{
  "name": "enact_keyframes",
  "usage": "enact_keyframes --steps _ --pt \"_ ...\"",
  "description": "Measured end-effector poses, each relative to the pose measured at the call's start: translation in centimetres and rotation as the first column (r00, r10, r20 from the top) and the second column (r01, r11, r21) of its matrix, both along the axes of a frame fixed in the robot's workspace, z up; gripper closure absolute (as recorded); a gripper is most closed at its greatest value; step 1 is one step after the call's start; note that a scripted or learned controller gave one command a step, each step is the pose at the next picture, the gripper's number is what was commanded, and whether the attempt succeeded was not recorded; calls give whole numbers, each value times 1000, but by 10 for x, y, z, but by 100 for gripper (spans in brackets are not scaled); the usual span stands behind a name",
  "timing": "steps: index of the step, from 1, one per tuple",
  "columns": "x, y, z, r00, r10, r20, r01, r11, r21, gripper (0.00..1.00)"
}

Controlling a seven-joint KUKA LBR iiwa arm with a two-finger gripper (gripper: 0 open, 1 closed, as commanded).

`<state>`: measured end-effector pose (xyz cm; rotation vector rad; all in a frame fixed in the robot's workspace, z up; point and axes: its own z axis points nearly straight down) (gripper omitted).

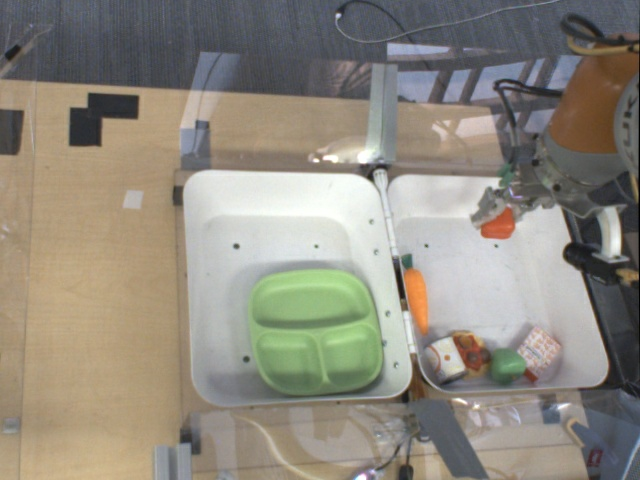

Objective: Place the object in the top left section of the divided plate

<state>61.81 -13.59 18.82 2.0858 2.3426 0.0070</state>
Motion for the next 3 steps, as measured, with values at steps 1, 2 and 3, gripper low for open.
enact_keyframes --steps 1,2,3 --pt "-68 39 -92 967 256 0 -256 967 -2 100" --pt "-130 106 -3 970 243 -1 -243 970 -1 100" --pt "-130 154 -3 1000 -2 -2 2 1000 1 100"
